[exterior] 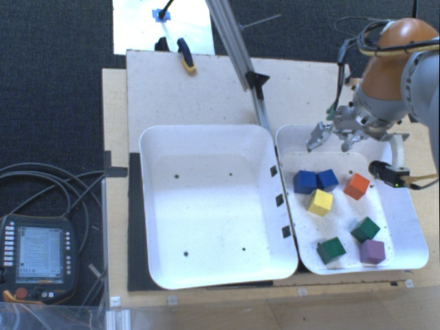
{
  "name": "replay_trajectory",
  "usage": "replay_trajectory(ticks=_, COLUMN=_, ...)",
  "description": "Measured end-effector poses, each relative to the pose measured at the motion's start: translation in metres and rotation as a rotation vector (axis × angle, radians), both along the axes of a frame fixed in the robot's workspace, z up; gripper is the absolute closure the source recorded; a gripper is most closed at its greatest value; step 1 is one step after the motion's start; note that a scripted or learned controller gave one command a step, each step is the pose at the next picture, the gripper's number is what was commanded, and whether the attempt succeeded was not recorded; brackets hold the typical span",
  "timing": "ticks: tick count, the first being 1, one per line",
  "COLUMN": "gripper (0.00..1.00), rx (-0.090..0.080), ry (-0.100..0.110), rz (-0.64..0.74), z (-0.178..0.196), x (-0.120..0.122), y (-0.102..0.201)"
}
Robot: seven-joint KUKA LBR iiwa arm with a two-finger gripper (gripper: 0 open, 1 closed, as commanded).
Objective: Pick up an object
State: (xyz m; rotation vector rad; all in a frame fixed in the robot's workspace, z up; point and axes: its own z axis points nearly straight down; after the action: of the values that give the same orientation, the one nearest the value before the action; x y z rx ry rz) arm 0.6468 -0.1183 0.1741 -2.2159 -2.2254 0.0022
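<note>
Seven blocks in the right bin (pixel 405 243): two blue (pixel 305 181) (pixel 327 179) touching, one yellow (pixel 320 203), one orange (pixel 356 185), two green (pixel 331 250) (pixel 366 229), one purple (pixel 372 251). One left bin (pixel 155 153) alongside. One gripper (pixel 334 139) over the right bin's far edge, fingers spread, nothing between them, well apart from the blocks.

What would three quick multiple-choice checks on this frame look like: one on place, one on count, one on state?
1. Where do the blocks lie?
A. left bin
B. right bin
C. bare bench

2. How many green blocks?
A. one
B. two
C. three

3. What is the gripper doing?
A. holding a block
B. hanging over the bin's far edge, holding nothing
C. resting in the left bin

Key: B, all blocks lie in the right bin. B, green blocks and. B, the gripper hangs above the blocks, none between its fingers.
</note>
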Motion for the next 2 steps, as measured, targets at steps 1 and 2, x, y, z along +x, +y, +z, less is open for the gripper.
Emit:
replay_trajectory(ticks=1, gripper=0.00, rx=0.000, ry=0.001, rz=-0.002, z=-0.042, x=-0.004, y=0.000)
replay_trajectory(ticks=2, gripper=0.00, rx=0.000, ry=-0.001, rz=-0.002, z=-0.069, x=-0.004, y=0.000)
